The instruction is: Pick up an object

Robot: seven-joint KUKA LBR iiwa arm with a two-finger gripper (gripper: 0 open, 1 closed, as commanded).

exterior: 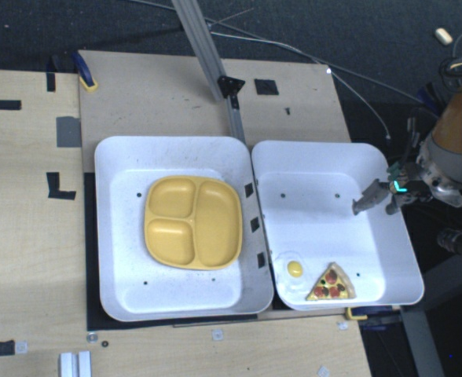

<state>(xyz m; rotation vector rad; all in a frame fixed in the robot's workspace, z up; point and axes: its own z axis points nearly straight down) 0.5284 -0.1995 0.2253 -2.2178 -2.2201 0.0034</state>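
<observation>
The arm is reaching in over the right rim of the right-hand bin [372,159], and its gripper [370,201] is hanging above the bare floor of that bin, carrying nothing; whether it is released or clenched cannot be told at this angle.

The likely targets are lying at the near end of the same bin: a toy pizza slice [331,283] and, just beside it to the left, a toy fried egg [294,269]. Both are lying flat and low, so the program is probably needing to bring the gripper toward the near wall, centre it squarely over one piece, and descend almost to the floor before closing. The pizza slice is sitting close to the bin's slope, which could be crowding one side of the grasp.

Counted: two white bins, one yellow divided plate [193,221] in the left-hand bin [121,163], one pizza slice, one egg.
</observation>
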